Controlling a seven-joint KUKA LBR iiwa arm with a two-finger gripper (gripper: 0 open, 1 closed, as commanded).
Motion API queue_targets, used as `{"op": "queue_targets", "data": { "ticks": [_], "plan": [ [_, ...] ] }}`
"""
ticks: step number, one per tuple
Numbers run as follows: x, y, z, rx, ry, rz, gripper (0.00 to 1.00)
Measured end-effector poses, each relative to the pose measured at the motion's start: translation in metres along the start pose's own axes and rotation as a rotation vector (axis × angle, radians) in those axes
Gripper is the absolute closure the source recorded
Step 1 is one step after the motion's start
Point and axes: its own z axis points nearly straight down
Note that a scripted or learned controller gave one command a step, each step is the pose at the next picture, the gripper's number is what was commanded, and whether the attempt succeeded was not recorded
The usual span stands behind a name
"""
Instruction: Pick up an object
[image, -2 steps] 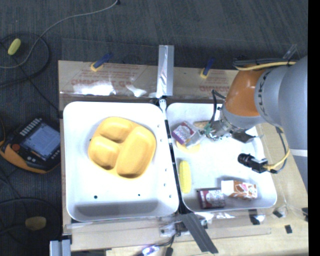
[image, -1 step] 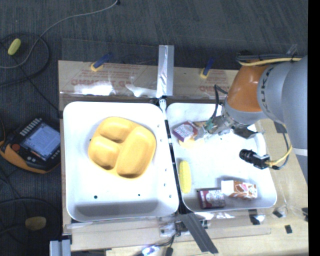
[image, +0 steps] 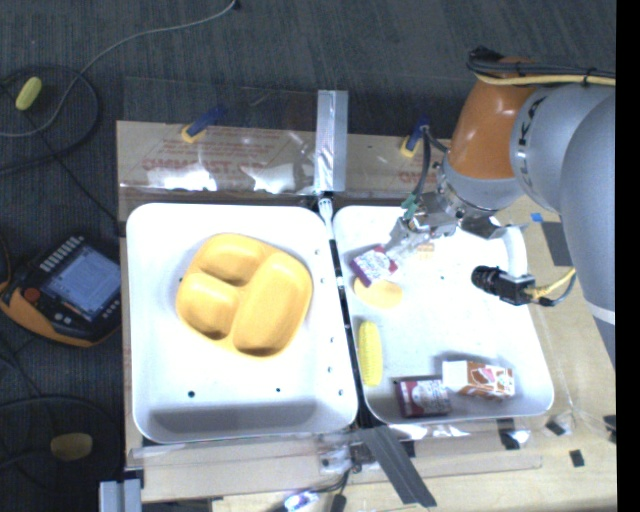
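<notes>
Grey arm (image: 560, 150) w/ the orange band comes in from the right and I've got the gripper (image: 412, 232) low over the right bin (image: 480, 330), upper-left part. Purple-and-white packet (image: 371, 266) sits right at the fingertips, touching or nearly; can't tell if the gripper is open or closed on it. Just below it a pale yellow round piece (image: 381, 293). Yellow corn cob (image: 370, 352) lies along the bin's left wall. Near the front: dark red packet (image: 423, 396) beside a white-and-red carton (image: 480, 379). Left bin (image: 160, 300) holds a big yellow lumpy object (image: 243, 293)
</notes>
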Motion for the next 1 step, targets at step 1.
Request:
{"op": "queue_targets", "data": {
  "ticks": [1],
  "plan": [
    [-0.0042, -0.0015, -0.0216, 0.0, 0.001, 0.093, 1.0]
  ]
}}
